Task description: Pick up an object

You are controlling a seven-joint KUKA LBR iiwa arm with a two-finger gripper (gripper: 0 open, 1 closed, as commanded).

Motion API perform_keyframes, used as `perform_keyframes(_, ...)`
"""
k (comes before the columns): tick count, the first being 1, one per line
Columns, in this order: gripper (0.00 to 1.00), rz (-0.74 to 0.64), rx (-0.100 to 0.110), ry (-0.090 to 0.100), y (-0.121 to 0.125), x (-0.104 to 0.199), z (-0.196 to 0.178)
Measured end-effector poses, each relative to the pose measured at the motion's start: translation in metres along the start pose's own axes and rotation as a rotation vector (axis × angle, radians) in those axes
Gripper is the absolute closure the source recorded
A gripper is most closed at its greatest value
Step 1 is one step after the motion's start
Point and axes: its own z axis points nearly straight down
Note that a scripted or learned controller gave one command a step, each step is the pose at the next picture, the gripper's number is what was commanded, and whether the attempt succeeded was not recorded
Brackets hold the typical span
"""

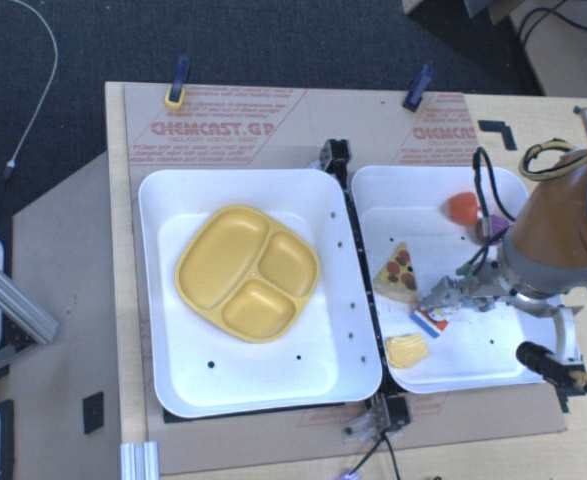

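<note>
In the right bin (473, 358) lie a toy pizza slice (398, 271), a pale yellow piece (406, 350), an orange-red ball (462, 207) and a small red, white and blue item (430, 320). My gripper (440, 297) hangs low over the bin's middle, just above and to the right of the red, white and blue item and right of the pizza slice. The arm's wrist (553, 238) hides part of the bin's right side. A purple bit (495, 226) shows beside the ball, partly behind a black cable.
The left bin (273, 373) holds a yellow divided plate (248, 286). A black clip (335, 153) sits at the top of the wall between the bins, and another (393, 413) at the bottom. Two clamps (177, 86) (417, 88) grip the board's far edge.
</note>
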Motion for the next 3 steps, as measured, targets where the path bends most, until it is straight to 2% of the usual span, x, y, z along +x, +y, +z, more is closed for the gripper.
perform_keyframes(1,1.00,0.000,-0.012,-0.007,0.003,-0.002,-0.015)
perform_keyframes(3,1.00,-0.001,-0.005,-0.009,0.014,-0.001,-0.128)
